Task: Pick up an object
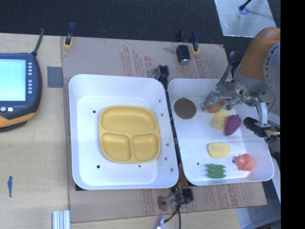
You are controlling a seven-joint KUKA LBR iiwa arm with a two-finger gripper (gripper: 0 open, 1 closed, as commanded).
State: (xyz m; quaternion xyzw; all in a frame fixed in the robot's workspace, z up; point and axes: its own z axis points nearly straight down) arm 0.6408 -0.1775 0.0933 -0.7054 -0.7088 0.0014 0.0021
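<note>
Left bin: yellow tray with three hollows. Right bin, centre-right of frame: brown disc, green pods, yellow lumps, purple grapes, pink toy (all probably light, hard plastic). Grapes bumpy, best pinched across middle. Gripper low at upper right; grip unclear. Red print on cardboard, unreadable.

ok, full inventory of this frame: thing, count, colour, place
bins: 2, white, side by side on the bench
divided tray: 1, yellow, left bin
disc: 1, brown, right bin, far left
grapes: 1, purple, right bin
pale block: 1, yellow, touching grapes
flat piece: 1, yellow, right bin middle
pea pods: 1, green, near edge
lumpy toy: 1, pink-red, near right corner
pendant: 1, orange-black, bench left
pincer: 1, grey, over right bin's far side
</note>
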